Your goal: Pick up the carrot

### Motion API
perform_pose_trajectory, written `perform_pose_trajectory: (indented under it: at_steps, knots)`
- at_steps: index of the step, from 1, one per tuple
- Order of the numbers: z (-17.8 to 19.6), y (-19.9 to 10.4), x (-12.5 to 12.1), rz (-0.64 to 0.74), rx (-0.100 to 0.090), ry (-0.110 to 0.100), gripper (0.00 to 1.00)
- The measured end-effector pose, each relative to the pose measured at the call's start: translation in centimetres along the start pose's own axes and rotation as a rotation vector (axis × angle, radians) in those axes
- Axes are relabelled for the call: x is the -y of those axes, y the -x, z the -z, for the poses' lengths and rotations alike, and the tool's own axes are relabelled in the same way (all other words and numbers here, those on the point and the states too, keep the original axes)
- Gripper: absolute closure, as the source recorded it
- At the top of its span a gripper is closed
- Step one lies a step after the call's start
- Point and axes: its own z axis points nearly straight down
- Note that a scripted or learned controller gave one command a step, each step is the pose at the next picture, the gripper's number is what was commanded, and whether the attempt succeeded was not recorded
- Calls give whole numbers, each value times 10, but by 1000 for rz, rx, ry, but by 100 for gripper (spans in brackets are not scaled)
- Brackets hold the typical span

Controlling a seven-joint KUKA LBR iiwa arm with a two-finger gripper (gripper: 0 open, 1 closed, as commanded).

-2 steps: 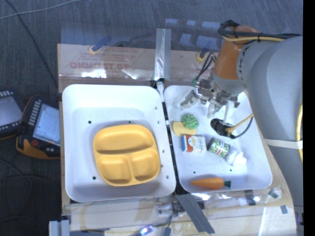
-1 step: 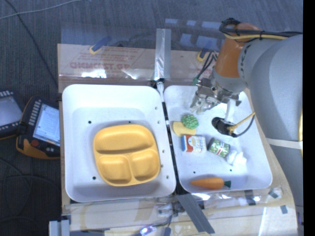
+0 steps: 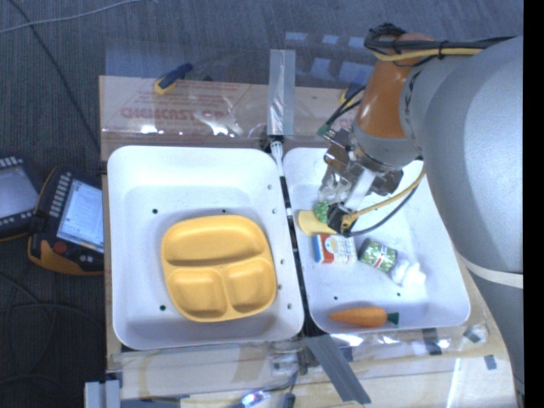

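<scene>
The carrot (image 3: pixel 360 317), orange with a green stub at its right end, lies along the near wall of the right bin (image 3: pixel 442 228). My gripper (image 3: pixel 331 198) hangs over the far left part of that bin, well away from the carrot. It sits just above a small green thing (image 3: pixel 322 211) and a yellow piece (image 3: pixel 309 222). Nothing of the carrot is near the gripper.
A red and white carton (image 3: pixel 333 248), a green can (image 3: pixel 378 255) and a white lump (image 3: pixel 412 274) lie in the middle of the right bin, between gripper and carrot. The left bin (image 3: pixel 136 177) holds a yellow divided plate (image 3: pixel 219 266). The arm covers the right bin's far right.
</scene>
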Motion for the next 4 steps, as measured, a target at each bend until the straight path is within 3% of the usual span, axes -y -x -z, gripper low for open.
perform_pose_trajectory:
  at_steps: [1, 2, 3, 4]
  knots:
    - [4, -54, 51, -265, 0, 1, 100]
    - [-1, -69, 37, -319, 2, 0, 100]
    - [49, 25, -69, -564, 3, 4, 100]
    - [11, 42, -85, -728, 3, 3, 100]
